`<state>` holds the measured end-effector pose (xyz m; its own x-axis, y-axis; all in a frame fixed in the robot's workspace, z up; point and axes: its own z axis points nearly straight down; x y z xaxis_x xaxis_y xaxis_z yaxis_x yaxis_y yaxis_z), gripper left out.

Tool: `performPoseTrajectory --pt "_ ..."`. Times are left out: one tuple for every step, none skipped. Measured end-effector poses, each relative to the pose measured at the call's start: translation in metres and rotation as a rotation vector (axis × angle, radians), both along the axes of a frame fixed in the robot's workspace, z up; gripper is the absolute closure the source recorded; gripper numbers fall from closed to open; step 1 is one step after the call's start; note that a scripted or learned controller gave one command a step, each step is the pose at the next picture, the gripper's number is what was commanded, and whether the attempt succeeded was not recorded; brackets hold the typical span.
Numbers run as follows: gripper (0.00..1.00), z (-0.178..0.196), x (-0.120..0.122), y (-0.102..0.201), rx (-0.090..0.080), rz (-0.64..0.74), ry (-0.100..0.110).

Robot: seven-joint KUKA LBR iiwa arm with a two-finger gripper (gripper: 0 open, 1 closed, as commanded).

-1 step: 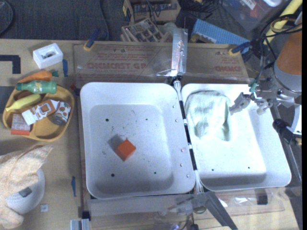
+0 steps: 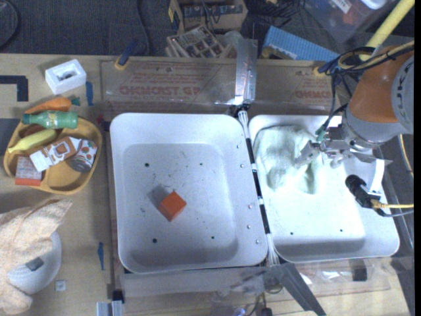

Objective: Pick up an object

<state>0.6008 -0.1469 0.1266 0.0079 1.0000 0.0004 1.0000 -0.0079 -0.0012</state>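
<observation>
An orange cube (image 2: 173, 205) lies in the left white bin (image 2: 131, 137), a little left of its middle. A pale green cloth (image 2: 281, 155) lies crumpled in the upper left part of the right bin (image 2: 342, 242). My gripper (image 2: 321, 154) hangs over the right bin at the cloth's right edge, under the grey arm with its orange band (image 2: 380, 91). A strip of the cloth (image 2: 309, 178) reaches down just below the gripper. Whether the gripper touches the cloth cannot be made out.
A black plug on a yellow cable (image 2: 360, 189) hangs beside the gripper over the right bin. Left of the bins stand a wooden bowl (image 2: 66, 182) of toy food, a small white box (image 2: 66, 76) and a beige cloth (image 2: 29, 239).
</observation>
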Motion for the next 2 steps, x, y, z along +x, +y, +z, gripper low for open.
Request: performPoseTrajectory --pt "0.0 -0.036 0.01 -0.016 0.0 0.12 -0.009" --pt "0.0 -0.035 0.014 0.016 -0.003 0.209 -0.012"
